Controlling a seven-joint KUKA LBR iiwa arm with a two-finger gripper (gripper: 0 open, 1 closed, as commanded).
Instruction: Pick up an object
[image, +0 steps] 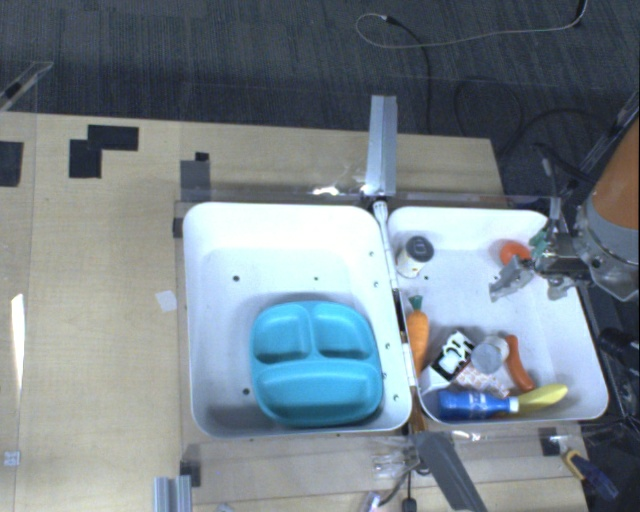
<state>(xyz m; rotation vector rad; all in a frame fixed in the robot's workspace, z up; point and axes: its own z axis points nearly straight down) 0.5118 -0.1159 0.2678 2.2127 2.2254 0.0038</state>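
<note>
The two-finger gripper (527, 272) is seen over the far right part of the right white bin (455, 222), beside a small orange-red piece (513, 251). No object is seen gripped, so a pick seems to be lined up, judging by the pose.

Most candidates are clustered in the near corner, below and left of the tool: an orange plastic carrot (417, 336), a blue bottle (477, 404) and a yellow banana (542, 396). In the left white bin (210, 240), well apart, a blue compartment tray (315, 362) is laid.
</note>
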